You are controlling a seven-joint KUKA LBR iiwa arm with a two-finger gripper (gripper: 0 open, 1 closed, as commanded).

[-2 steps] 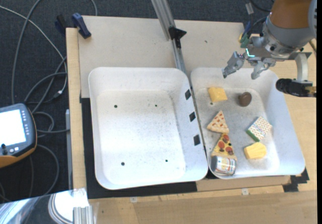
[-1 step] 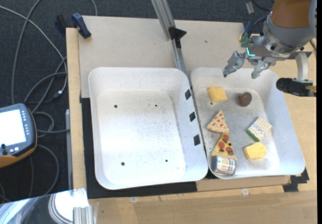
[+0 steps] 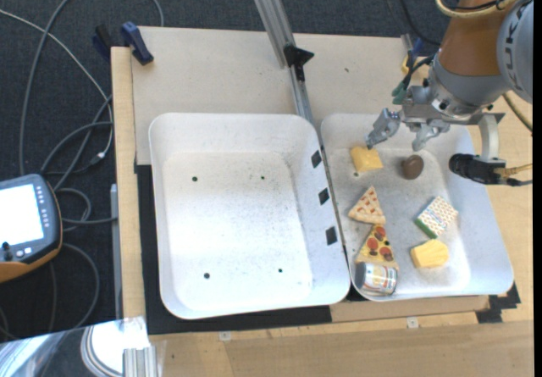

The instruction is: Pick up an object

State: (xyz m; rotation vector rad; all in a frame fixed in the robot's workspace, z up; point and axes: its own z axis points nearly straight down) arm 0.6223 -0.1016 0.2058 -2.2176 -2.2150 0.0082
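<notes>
- Nearest the lower edge of the frame, a small can (image 3: 376, 279) lies on its side at the bottom left corner of the right bin (image 3: 495, 235).
- Just above it sit two pizza slices (image 3: 368, 207), one over the other.
- To their right lie a yellow block (image 3: 430, 255) and a patterned green-and-white block (image 3: 437, 216).
- Higher up, a yellow cheese wedge (image 3: 366, 159) and a brown ball (image 3: 412, 167) rest near each other.
- Over those two hangs the gripper (image 3: 402, 135), its fingers spread wide with nothing between them.
- At centre left, the left bin (image 3: 169, 138) has a speckled white floor.
</notes>
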